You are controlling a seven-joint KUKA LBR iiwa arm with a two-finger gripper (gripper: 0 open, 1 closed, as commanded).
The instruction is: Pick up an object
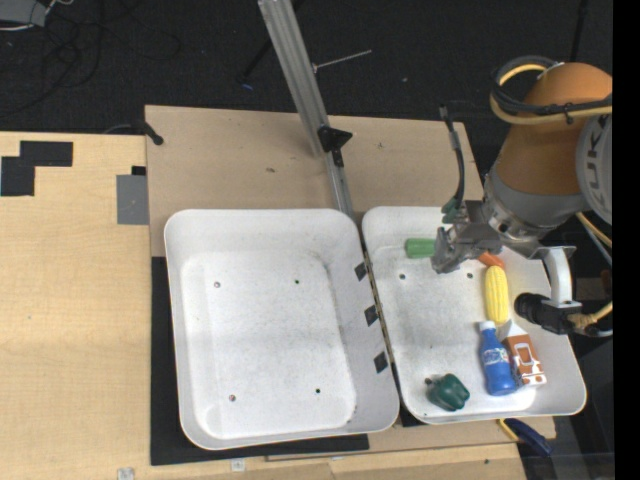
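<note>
Picking well here means dropping the tool (447, 253) straight down w/ jaws either side of one item, not across two. Can't tell its state, too small and dark. Nearest thing is the green block (420, 248), touching or just left of the tip, in the right bin (420, 313). Corn (496, 294) lies just right; bottle (495, 360) and pepper (447, 392) sit nearer the front rim.
</note>
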